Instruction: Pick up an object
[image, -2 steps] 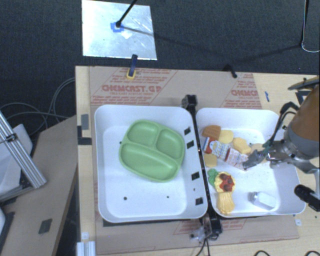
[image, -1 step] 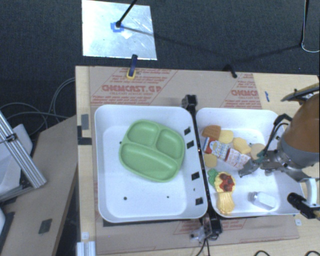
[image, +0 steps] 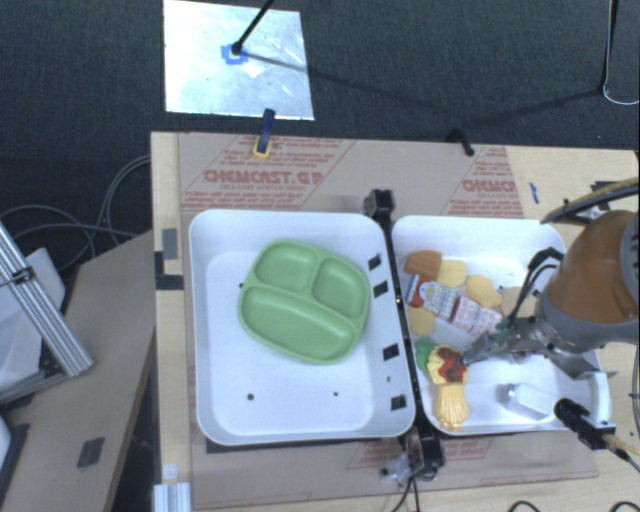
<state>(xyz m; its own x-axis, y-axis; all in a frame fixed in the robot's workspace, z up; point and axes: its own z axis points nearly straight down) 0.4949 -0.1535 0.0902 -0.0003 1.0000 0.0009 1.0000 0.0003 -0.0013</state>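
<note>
Two white bins are seen side by side on the bench. One green divided plate (image: 303, 300) is carried by the left bin (image: 215, 400). A cluster of toy food pieces (image: 450, 310) is crowded along the left wall of the right bin (image: 520, 232), beside one grey metal piece (image: 522, 400). The gripper (image: 478, 349) is lowered near the cluster's middle; its grip state cannot be told.

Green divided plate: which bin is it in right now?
The green divided plate lies flat in the left bin, toward its upper middle, apart from the toy food pile in the right bin.
</note>
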